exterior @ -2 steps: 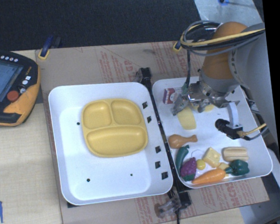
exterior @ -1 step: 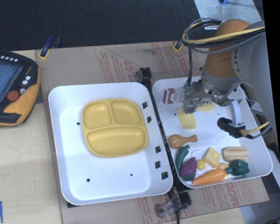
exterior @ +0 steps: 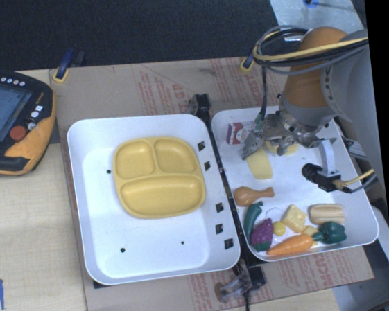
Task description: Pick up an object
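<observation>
The right bin (exterior: 368,230) holds several toy foods. A pale yellow block (exterior: 259,165) lies near its upper left, with a red and white carton (exterior: 235,134) behind it. My gripper (exterior: 268,141) hangs low over the bin's far end, just above and behind the yellow block; whether it touches the block is unclear. Farther forward lie a drumstick (exterior: 253,195), a green chili (exterior: 252,216), purple grapes (exterior: 262,233), a carrot (exterior: 291,246), a cheese wedge (exterior: 294,217), a bread roll (exterior: 325,212) and a green vegetable (exterior: 333,233).
In the left bin (exterior: 102,266) sits a yellow divided plate (exterior: 159,175). A teach pendant (exterior: 6,127) rests on the bench at far left. The arm's body and yellow cables (exterior: 308,48) loom over the right bin's far right corner. A black cable end (exterior: 320,176) hangs above the bin's right side.
</observation>
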Robot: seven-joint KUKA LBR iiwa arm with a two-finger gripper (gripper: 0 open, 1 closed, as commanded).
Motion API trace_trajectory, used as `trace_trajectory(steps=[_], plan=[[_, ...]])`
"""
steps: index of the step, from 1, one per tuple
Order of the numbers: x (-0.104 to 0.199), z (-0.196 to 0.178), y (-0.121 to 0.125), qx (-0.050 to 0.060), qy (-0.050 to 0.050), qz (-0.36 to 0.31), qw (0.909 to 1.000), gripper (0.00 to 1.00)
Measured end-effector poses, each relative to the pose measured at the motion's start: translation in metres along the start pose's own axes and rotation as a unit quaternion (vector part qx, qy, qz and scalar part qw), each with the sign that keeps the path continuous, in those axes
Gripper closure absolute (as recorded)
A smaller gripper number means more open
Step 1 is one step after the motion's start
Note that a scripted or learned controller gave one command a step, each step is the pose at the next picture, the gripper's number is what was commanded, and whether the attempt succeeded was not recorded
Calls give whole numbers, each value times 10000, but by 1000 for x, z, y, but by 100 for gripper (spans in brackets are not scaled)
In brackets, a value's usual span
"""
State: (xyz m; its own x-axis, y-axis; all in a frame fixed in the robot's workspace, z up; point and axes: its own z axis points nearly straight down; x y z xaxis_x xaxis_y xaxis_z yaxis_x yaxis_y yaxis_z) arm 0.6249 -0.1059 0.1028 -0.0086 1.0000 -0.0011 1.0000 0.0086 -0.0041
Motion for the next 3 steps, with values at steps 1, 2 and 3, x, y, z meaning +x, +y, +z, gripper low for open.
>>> trace_trajectory(steps=[1, 2, 3], plan=[[-3, 12, -67, 29, 12, 27, 10000, 0], [0, 10, 6, -44, -2, 12, 10000, 0], [-1, 10, 33, -27, 1, 12, 10000, 0]])
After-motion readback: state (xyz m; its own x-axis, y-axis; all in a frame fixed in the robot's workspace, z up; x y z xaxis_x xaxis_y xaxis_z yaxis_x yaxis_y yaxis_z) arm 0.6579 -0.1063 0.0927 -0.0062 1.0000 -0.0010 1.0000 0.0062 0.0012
